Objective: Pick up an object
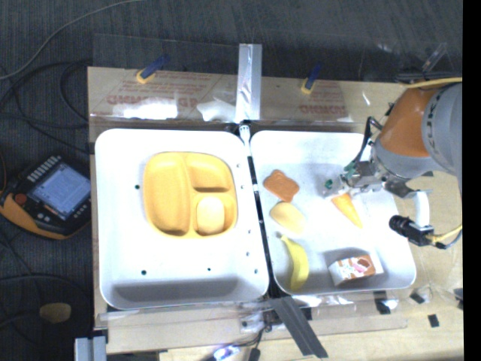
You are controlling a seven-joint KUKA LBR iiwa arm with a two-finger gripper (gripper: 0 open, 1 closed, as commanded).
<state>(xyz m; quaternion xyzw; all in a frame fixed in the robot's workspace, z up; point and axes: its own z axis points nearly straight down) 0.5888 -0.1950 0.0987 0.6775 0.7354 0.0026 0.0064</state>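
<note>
- A grey robot arm with an orange band (409, 126) is reaching in from 3 o'clock over the right-hand white bin (301, 145).
- Its gripper (352, 183) is hanging low in the middle of that bin, right above the wide end of an orange carrot-shaped wedge (347, 207); whether it is touching the wedge, and whether it is spread or pressed together, cannot be told from this view.
- Nothing is showing as lifted, so the pick is looking not yet done; grasping and raising are what is left.
- Other pieces are lying in the same bin: an orange bun (281, 185) at 9 o'clock of the gripper, a pale yellow lump (287, 216) just below the bun, a banana (297, 262) at 7 o'clock, and a small juice carton (352, 268) at 6 o'clock.
- The wedge is sitting apart from its neighbours, with bare bin floor around it and the bin's right wall off at 3 o'clock.
- The left-hand bin (120, 277) is holding a yellow divided tray (189, 194).
</note>
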